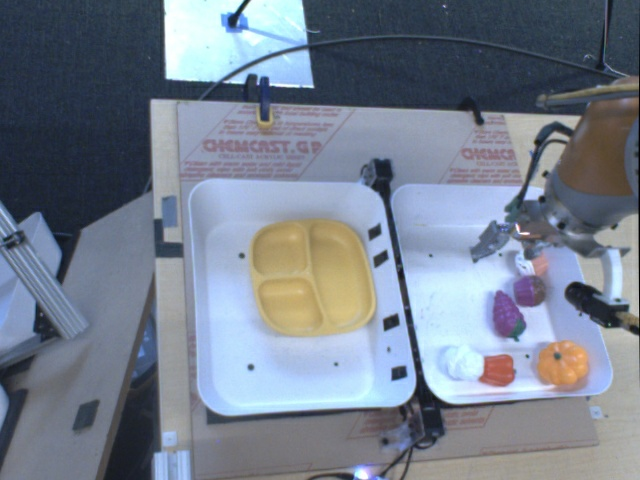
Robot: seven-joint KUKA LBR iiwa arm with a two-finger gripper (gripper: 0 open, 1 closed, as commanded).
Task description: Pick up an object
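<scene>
My gripper point(490, 241) hangs over the upper part of the right bin point(440, 298), reaching in from the right below the orange-banded wrist. Just to its right lies a small white and orange piece point(530, 264), and below that a dark maroon round thing point(529, 290). A purple bunch of grapes point(507, 313) lies next to it. Along the bin's front edge sit a white lump point(462, 361), a red-orange pepper point(498, 369) and an orange pumpkin point(562, 363). I see nothing between the gripper and the bin floor.
The left bin point(225, 368) holds a yellow divided plate point(308, 276). A black divider with clips point(388, 268) runs between the bins. A black part point(590, 303) of the arm sticks out over the right bin's right rim.
</scene>
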